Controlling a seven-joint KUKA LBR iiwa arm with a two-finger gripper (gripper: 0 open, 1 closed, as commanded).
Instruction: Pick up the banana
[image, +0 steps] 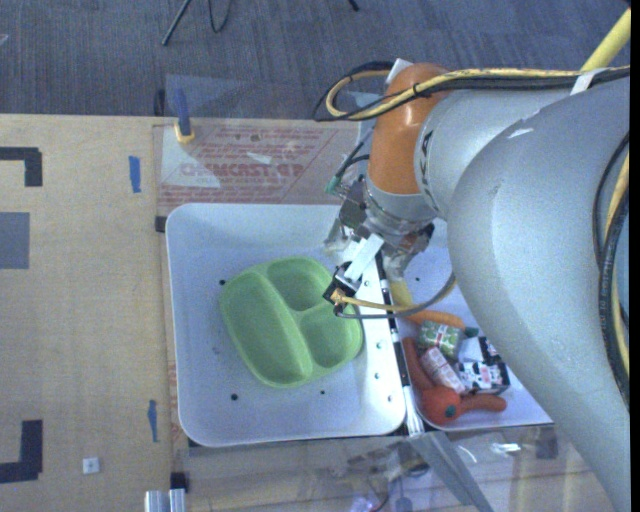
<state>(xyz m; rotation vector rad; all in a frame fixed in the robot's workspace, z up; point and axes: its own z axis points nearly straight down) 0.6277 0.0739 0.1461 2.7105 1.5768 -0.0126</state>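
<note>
A small yellow piece of the banana (400, 293) shows in the right bin (520, 408), close to the rim it shares with the left bin. The gripper (392, 262) hangs directly over the banana's upper end and hides most of it. The grey arm with its orange band comes in from the right and covers the gripper from above, so I cannot tell whether anything is held.
A green three-compartment plate (288, 320) lies in the left bin (195, 300), its right edge near the gripper. In the right bin, an orange carrot-like toy (455, 403), a red packet (438, 368) and a green-topped item (440, 336) crowd the front corner. The arm overhangs most of that bin.
</note>
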